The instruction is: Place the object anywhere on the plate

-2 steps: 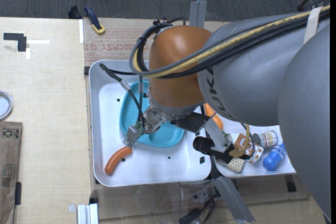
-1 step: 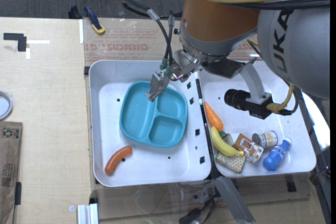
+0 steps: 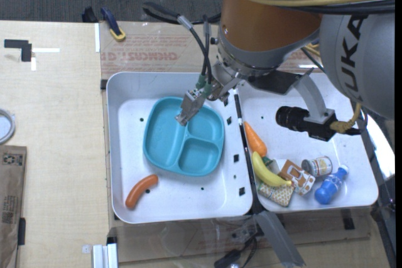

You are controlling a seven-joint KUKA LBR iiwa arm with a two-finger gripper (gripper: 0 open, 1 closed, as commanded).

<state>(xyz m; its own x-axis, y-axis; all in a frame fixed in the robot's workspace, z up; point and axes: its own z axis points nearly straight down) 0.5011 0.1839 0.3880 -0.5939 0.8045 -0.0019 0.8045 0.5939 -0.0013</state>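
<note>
Plate [image 3: 183,138], blue and divided, lies in the left bin; the hand [image 3: 187,111] hangs over its upper rim, grip state untellable. A sausage [image 3: 141,190] lies below the plate. Releasing well inside the rim seems wise.

Plate [image 3: 182,141] in left bin [image 3: 119,154], sausage [image 3: 141,190] before it, banana [image 3: 267,171] in right bin [image 3: 364,198]

Bright, even overhead light. The white bins [image 3: 119,154] glare slightly, strongest toward three o'clock. Soft shadows sit under the blue plate [image 3: 164,141]. The arm [image 3: 282,3] at twelve o'clock looms large and blurred.
</note>
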